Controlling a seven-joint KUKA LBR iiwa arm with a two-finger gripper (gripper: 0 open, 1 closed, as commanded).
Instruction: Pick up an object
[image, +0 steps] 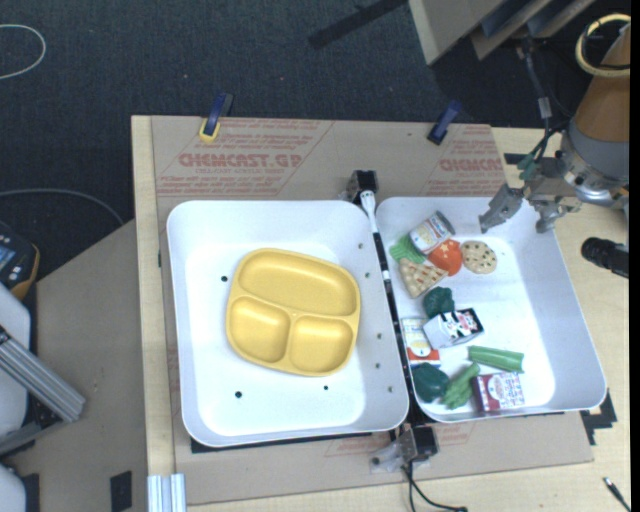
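Claw: the claw (521, 210) is hanging over the far edge of the right bin (560, 300), its two fingers spread wide apart with nothing between them.
Arm: the arm (600, 130) is reaching in from the right, wrist over the bin's far right corner, seemingly poised above the pile rather than in it.
Task's things: the objects to pick are all lying in the right bin, crowded along its left side, likely tipped there as a loose heap for grasp tries.
Nearest candidates: a small can (432, 232) and a cookie (480, 257) are sitting just below and left of the claw.
Count, right bin: one can, one cookie, one tomato-red piece (446, 256), one waffle (418, 274), one black-and-white carton (453, 327), one red box (498, 391), and about five green pieces; the heap is small and overlapping, so the green count is uncertain.
Left bin: the left bin (200, 300) is carrying one yellow tray (292, 310) with three compartments.
Desk: two clamps (212, 118) are pinning the brown board at the desk's far edge.
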